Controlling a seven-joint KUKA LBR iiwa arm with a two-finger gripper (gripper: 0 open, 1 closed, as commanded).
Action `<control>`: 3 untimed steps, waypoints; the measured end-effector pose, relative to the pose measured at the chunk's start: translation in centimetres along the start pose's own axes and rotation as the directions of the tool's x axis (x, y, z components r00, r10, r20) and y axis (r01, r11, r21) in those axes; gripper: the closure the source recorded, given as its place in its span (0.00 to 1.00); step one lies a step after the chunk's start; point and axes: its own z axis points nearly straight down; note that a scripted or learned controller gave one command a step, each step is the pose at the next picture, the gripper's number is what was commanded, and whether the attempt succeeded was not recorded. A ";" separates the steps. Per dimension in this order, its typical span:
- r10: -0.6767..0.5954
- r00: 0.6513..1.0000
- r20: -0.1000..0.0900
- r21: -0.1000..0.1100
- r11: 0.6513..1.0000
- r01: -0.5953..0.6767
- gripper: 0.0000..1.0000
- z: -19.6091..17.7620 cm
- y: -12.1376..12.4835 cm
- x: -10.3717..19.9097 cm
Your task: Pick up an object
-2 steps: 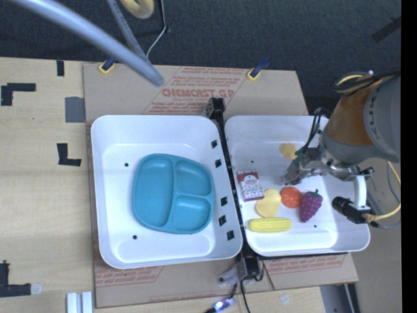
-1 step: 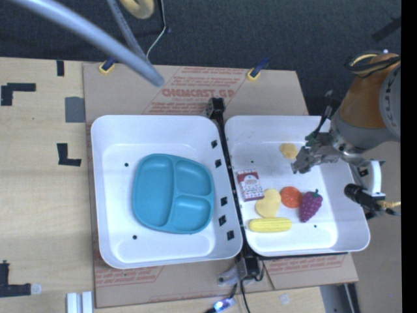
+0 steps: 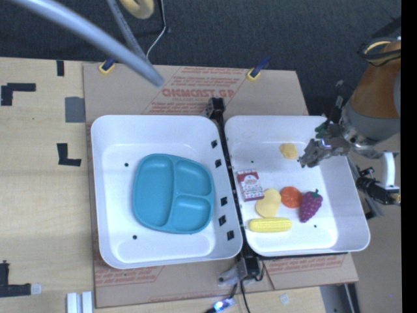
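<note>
Two white bins (image 3: 104,175), one blue tray (image 3: 172,193), six small items (image 3: 273,201) in the right bin.

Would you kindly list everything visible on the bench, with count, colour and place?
bins: two, white, side by side on cardboard
divided plate: one, blue, left bin
small yellow piece: one, right bin, near the gripper
small carton: one, red and white, right bin's left side
pale yellow toy: one, right bin's middle
tomato: one, orange-red, beside it
grapes: one bunch, purple, right of the tomato
corn cob: one, yellow, right bin's front
gripper: one, dark, over the right bin
</note>
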 end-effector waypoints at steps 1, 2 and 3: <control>0.000 1.000 0.000 0.001 1.000 0.000 1.00 -1.8 0.1 0.1; -0.003 1.000 -0.001 0.003 1.000 0.003 1.00 -2.3 -1.7 4.9; -0.006 1.000 -0.003 0.003 1.000 0.006 1.00 -2.4 -1.8 11.1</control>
